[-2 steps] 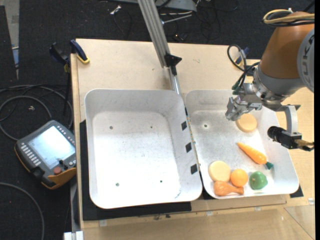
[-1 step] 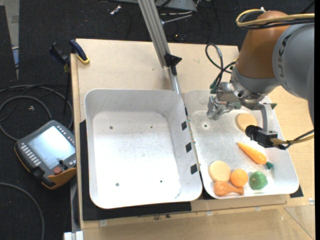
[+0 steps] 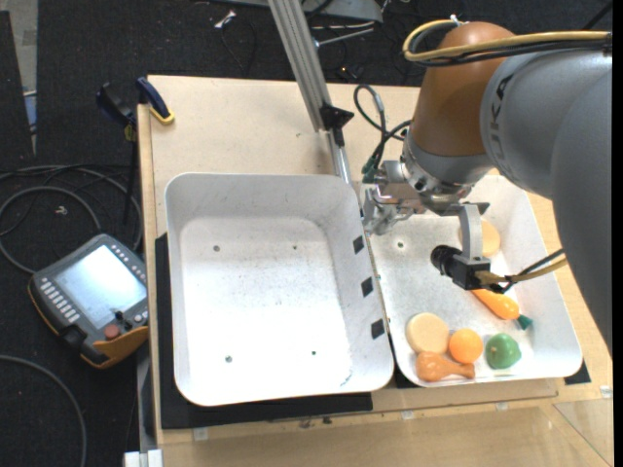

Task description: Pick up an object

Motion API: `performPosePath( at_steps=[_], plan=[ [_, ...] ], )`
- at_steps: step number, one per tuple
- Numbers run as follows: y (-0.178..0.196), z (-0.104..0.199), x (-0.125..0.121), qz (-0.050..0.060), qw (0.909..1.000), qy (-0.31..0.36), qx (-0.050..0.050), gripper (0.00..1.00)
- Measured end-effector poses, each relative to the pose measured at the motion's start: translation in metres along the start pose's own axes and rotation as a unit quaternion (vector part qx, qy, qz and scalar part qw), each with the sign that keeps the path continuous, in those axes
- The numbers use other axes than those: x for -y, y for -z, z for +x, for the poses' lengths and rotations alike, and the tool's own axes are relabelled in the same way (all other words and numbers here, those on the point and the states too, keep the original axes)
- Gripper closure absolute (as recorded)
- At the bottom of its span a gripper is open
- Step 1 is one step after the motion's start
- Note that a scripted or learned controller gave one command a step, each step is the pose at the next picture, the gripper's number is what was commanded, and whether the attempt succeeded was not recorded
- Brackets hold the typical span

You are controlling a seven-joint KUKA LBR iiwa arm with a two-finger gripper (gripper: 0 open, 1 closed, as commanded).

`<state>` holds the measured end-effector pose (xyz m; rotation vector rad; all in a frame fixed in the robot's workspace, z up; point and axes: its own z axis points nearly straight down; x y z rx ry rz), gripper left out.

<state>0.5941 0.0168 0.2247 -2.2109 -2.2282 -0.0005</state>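
Arm: we see the grey arm (image 3: 555,115) coming in from the right, its orange band (image 3: 458,76) over the far side of the right bin (image 3: 414,275)
Gripper: the gripper (image 3: 378,217) sits at the right bin's far left corner, close to the wall it shares with the left bin (image 3: 263,290); we cannot tell whether it is open or closed
Objects: all lie in the right bin, well apart from the gripper
Near edge: a pale disc (image 3: 426,332), an orange ball (image 3: 465,344) and a green ball (image 3: 502,350) in a row, with an orange pear-shaped piece (image 3: 440,366) just in front
Carrot: the carrot (image 3: 498,305) lies tilted just beyond the green ball
Surroundings: a handheld control unit (image 3: 90,300) lies left of the bench (image 3: 224,125)
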Motion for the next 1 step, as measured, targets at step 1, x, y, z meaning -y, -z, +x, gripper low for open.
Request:
performPosePath(
  at_steps=[1],
  plan=[
    [0.0135, 0.0528, -0.0132, -0.002, 1.0, 0.0, 0.0, 1.0]
  ],
)
